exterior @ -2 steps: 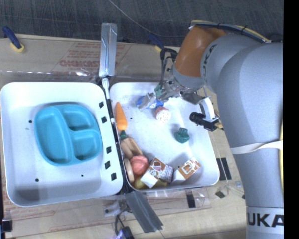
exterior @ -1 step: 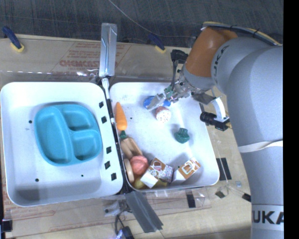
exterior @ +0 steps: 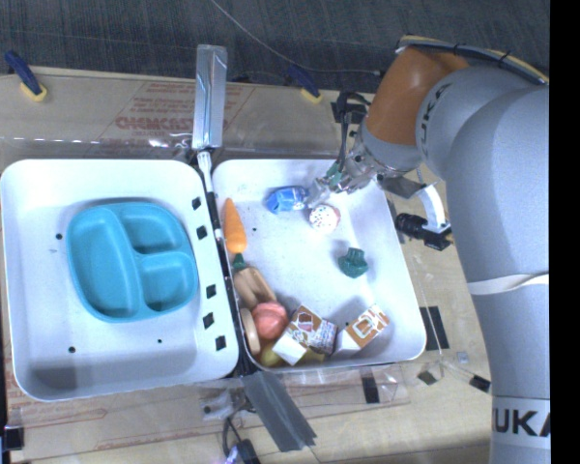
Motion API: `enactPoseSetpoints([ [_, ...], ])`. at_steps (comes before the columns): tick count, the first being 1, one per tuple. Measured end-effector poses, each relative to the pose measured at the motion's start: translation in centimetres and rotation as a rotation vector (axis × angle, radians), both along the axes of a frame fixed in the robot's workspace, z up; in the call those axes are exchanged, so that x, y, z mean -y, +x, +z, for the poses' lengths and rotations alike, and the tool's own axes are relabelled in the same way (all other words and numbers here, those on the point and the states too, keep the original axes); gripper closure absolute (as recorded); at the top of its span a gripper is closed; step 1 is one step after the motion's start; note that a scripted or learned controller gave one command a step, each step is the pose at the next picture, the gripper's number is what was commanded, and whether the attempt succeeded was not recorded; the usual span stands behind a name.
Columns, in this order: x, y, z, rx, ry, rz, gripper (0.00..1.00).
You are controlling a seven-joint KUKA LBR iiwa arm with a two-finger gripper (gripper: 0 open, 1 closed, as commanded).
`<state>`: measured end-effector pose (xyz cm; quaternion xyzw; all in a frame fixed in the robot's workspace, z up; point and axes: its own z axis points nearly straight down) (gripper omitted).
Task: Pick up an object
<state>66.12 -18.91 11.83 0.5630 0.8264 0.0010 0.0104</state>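
My jaws (exterior: 331,184) hung over the upper part of the right-hand shallow white bin (exterior: 396,259), right of the frame's centre; whether they were released or clenched could not be told, and nothing was visibly between them. My grey arm with its orange band (exterior: 411,90) entered from the upper right of the frame.

Just left of my jaws lay a small blue-and-white crumpled packet (exterior: 286,199). Just below them lay a small white round object with red speckles (exterior: 324,217). Lower, near the middle of the right bin, sat a small dark green toy-like piece (exterior: 354,262), apart from the others.

Along the left wall of the right bin lay an orange plastic carrot (exterior: 234,226), pointing up the frame. Below it was a tan bread-shaped toy (exterior: 252,285), then a pink round toy (exterior: 268,319). At the lower edge of that bin stood a small brown-and-white printed carton (exterior: 312,332) and, to its right, an orange-and-white printed carton (exterior: 367,327).

The left-hand shallow white bin (exterior: 29,336) held a light blue plastic divided tray (exterior: 130,259) with three compartments. Both bins rested on the brown tabletop (exterior: 97,104), with a blue clamp (exterior: 24,73) at its upper left corner.
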Motion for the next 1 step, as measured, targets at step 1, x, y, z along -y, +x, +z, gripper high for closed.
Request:
enactPoseSetpoints([
  [1,-0.14,0.06,0.0,0.001,0.001,0.002,0.0],
])
